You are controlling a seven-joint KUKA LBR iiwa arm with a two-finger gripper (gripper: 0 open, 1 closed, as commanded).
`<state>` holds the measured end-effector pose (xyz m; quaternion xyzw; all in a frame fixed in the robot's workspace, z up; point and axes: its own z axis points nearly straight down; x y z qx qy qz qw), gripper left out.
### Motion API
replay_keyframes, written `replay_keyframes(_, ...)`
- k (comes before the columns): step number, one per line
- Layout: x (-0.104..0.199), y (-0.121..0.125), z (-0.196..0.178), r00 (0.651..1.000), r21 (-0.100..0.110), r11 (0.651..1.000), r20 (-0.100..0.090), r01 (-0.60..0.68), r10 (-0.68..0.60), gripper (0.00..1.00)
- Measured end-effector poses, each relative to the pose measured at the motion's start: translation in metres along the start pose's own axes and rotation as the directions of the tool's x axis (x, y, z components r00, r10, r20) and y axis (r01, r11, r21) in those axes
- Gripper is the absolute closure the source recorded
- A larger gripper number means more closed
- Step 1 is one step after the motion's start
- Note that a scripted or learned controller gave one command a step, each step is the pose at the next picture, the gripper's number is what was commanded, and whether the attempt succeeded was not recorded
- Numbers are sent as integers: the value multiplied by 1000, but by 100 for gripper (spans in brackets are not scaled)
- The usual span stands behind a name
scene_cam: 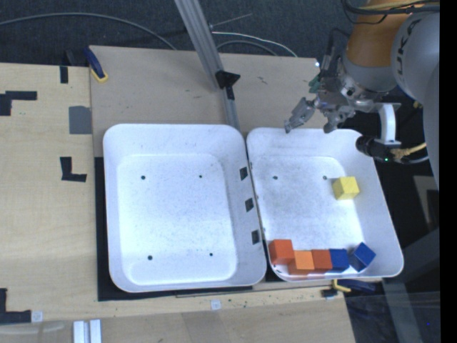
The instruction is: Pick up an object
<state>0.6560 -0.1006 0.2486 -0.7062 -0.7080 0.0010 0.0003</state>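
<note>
Nearest to us, along the bottom rim of the right bin (371, 191), we count five blocks in all inside that bin. Four sit in a tight row against the lower wall: an orange-red block (280, 249) at the left end, an orange block (304, 261) touching it, a red block (322, 259) next, and a blue block (339, 260) after that. A second blue block (363, 254) lies tilted just beside the row's right end, in the bin's lower right corner. The fifth, a single yellow block (345, 187), rests alone in the right-centre of the frame, well apart from the row and near the bin's right wall.

We count two white bins side by side on the desk (43, 191); the left bin (114, 191) occupies the middle of the frame.

In the upper right, the grey arm with its orange band (382, 16) reaches in, and the gripper (311, 120) hangs over the top edge of the right bin. We see its two fingers (295, 122) spread apart with nothing between them, well above and left of the yellow block.

A slanted metal rail (203, 34) runs down from the top centre toward the gap between the bins.
</note>
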Motion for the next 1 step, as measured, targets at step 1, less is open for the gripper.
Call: replay_keyframes(1,-42,-46,34,1000,5,1000,1,-6,6,0)
